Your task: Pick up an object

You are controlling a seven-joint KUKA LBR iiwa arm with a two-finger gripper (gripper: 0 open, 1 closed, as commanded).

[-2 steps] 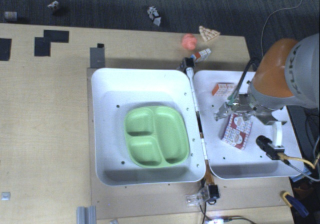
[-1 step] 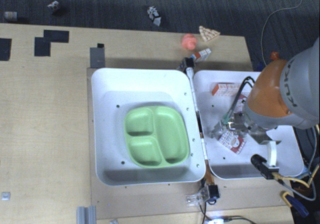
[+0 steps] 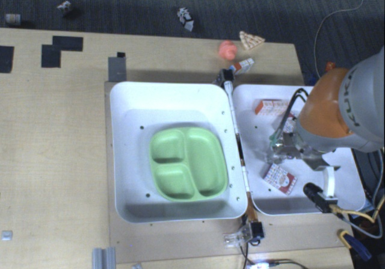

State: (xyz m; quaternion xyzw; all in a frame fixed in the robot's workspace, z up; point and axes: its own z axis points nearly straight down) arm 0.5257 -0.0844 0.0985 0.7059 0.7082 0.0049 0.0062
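Observation:
In the right bin (image 3: 258, 198) lies a small red-and-white patterned packet (image 3: 279, 178) near the front, and a white-and-red box (image 3: 271, 107) near the back. My gripper (image 3: 278, 152) hangs over the middle of the right bin, just above and behind the patterned packet. The wrist body hides its tips. A green three-compartment plate (image 3: 187, 162) lies in the left bin (image 3: 129, 141).
On the bench behind the bins sit a pink ball (image 3: 227, 50), a wedge-shaped toy slice (image 3: 251, 40) and a small tube (image 3: 243, 66). The arm with its orange band (image 3: 325, 105) covers the right bin's right half. Cables lie at the front right.

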